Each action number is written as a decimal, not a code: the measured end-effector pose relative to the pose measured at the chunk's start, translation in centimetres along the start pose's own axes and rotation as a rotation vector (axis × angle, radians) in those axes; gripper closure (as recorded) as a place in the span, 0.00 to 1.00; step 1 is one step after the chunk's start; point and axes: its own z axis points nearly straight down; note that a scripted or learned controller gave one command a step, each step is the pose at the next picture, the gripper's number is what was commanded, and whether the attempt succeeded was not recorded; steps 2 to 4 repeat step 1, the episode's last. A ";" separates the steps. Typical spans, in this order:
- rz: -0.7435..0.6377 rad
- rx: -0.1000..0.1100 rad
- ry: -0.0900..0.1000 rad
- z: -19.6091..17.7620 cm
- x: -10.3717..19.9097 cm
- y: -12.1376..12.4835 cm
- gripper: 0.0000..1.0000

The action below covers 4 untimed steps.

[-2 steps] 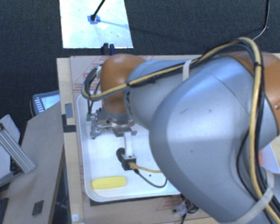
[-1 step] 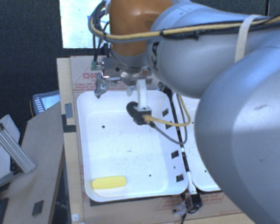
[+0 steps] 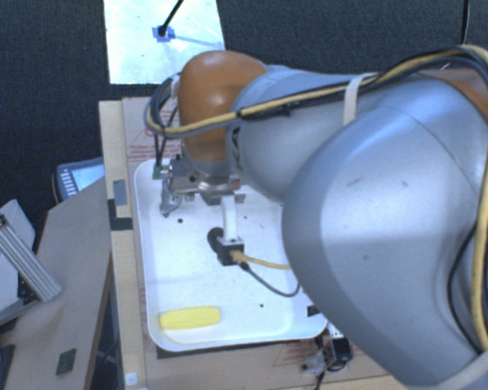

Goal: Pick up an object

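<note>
A yellow oblong object [image 3: 190, 318] lies flat near the front left corner of the white bin [image 3: 161, 261]. My gripper [image 3: 172, 199] hangs low over the bin's far left corner, well behind the yellow object and apart from it. Nothing shows in its grasp. The large grey arm with its orange band reaches in from the right and hides the right part of the bin and everything beyond.
The bin's raised rim runs along the left and front edges. A wooden bench edge [image 3: 83, 266] lies to the left, with an aluminium rail [image 3: 16, 249] resting on it. A pale sheet [image 3: 164, 38] hangs at the back.
</note>
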 end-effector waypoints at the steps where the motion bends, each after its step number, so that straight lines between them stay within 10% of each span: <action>1: -0.004 -0.015 0.004 -3.4 0.0 5.1 0.00; 4: -0.004 -0.015 0.004 -3.4 0.0 5.1 0.00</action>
